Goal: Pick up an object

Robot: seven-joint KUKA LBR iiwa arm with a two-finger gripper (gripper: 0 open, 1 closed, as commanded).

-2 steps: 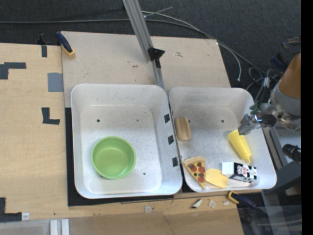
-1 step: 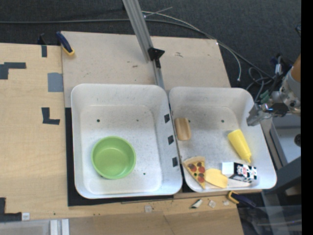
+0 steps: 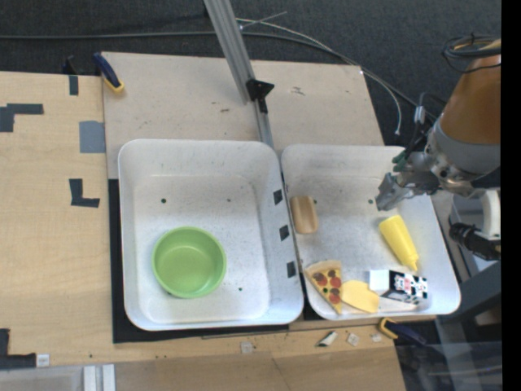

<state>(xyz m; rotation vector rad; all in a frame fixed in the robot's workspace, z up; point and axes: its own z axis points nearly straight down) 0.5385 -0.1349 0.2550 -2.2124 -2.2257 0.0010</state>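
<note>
End effector (image 3: 389, 195) hovers just above the yellow bottle (image 3: 400, 240), positioned for pickup; its grip state cannot be determined.

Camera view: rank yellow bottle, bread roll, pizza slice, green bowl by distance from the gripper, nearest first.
From the gripper, in the right bin's upper right:
1. Yellow bottle, just below it, right bin.
2. Bread roll, at the right bin's left edge.
3. Pizza slice, right bin's lower left; not far behind the roll.
4. Green bowl, left bin, clearly farthest.
</note>
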